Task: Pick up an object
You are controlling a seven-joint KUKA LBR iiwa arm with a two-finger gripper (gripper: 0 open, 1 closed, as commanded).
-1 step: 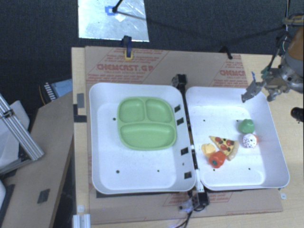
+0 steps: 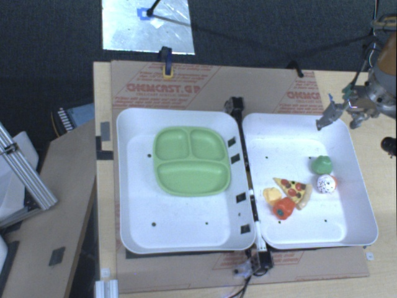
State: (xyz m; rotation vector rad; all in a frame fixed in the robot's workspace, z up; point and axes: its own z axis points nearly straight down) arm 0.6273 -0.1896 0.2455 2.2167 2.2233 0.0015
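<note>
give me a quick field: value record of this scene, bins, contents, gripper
left bin: holds a green divided plate
right bin: holds a green round item, a white speckled ball, a toy pizza slice, a yellow piece and a red piece
cluster: pizza slice, yellow and red pieces lie close together
gripper: above the right bin's far right corner, open, holding nothing

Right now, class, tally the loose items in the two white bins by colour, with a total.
Green: 2, the divided plate and the round green toy
White: 1, the ball
Yellow: 2, the pizza slice and the block
Red: 1, the tomato
Total: 6
</note>
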